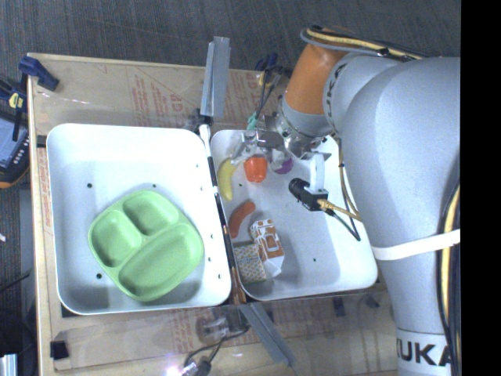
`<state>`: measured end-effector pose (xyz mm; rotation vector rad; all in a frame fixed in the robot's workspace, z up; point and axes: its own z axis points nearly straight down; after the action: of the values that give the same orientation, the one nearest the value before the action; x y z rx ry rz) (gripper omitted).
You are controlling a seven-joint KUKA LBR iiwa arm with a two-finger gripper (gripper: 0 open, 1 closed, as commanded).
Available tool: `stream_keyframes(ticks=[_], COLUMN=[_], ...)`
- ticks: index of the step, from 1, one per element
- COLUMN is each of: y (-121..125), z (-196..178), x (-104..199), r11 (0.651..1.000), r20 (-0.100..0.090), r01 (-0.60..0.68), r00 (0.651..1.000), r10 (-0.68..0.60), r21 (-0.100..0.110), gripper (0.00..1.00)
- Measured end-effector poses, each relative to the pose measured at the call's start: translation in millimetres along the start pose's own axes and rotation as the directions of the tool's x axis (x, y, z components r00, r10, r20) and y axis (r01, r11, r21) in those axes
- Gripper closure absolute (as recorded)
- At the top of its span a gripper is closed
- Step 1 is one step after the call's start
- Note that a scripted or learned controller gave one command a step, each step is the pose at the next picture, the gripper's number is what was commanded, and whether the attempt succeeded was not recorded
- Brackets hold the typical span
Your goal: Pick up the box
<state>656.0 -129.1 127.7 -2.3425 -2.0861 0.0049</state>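
The grey arm (399, 171) reaches in from the right, its orange band (313, 77) bent downward (wrist steeply angled), with the gripper (270, 143) low at the far end.

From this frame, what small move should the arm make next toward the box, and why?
Probably shift the gripper toward the near end of the right white bin: it sits at the far end by the orange fruit, apart from the small orange-and-white carton box.
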Motion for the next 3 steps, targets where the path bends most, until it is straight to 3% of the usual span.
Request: stream_keyframes(ticks=[1, 2, 3], y=[9.8, 9.8, 8.2], z=[-0.4, 16.2, 27.8], x=[-73.3, -75.2, -27.4], r11=[0.965, 0.963, 0.929], r20=[0.003, 0.009, 0.009], r01=[0.262, 0.268, 0.369], r00=[0.965, 0.963, 0.929], r10=[-0.262, -0.268, -0.369], r21=[-0.007, -0.027, -0.014], gripper=[0.0, 0.0, 0.0])
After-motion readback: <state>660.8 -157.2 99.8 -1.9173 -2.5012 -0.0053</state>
